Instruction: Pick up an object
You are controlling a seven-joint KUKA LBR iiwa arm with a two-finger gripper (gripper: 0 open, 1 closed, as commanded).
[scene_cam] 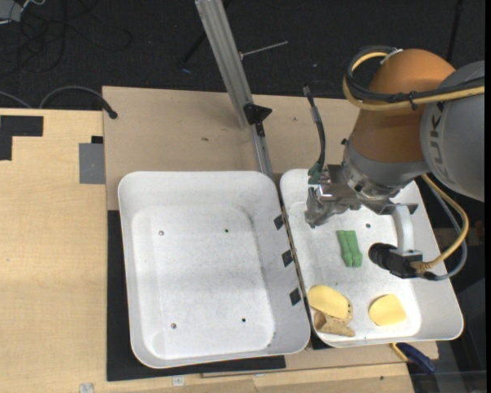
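- On my feed the left bin (200, 268) sits well to the gripper's left on the desk (41, 219).
- The gripper (317, 211) hangs low over the upper-left part of the right bin (442, 322); I cannot tell how its jaws stand.
- Below it, near the bin's front edge, I see a yellow piece (329, 300) touching a tan crumpled piece (335, 326).
- Just right of and below the gripper lies a green block (349, 247), apart from it.
- Farther right and lower lies a second yellow piece (387, 309).
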